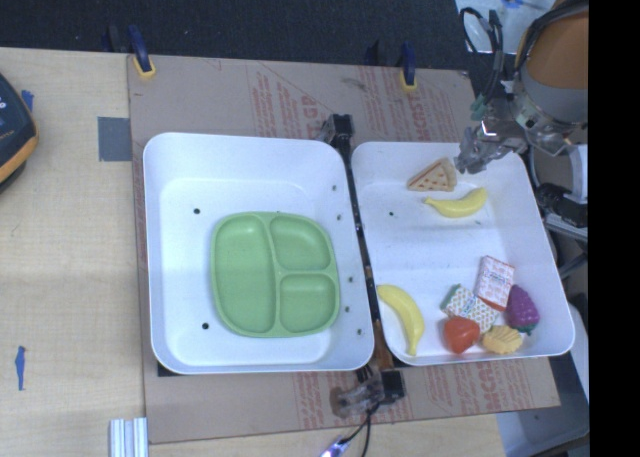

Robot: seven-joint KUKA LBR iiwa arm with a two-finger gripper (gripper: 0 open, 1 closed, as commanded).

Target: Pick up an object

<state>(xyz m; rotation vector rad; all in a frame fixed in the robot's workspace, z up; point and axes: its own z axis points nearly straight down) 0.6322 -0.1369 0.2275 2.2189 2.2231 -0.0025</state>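
Observation:
My gripper (477,157) hangs over the far end of the right bin (440,245), just right of a toast slice (433,177) and above a small yellow banana (458,204). Nothing shows between its fingers. A larger banana (402,315) lies at the near left of that bin. In the near right corner sit a pink carton (494,281), a patterned cracker pack (468,306), a red tomato (460,334), a purple grape bunch (522,308) and a yellow piece (503,340).
The left bin (180,185) holds a green divided plate (273,273). The arm (553,55) comes in from the upper right. Clamps (405,63) pin the cardboard sheet at the back edge. A dark device (12,130) lies at the far left.

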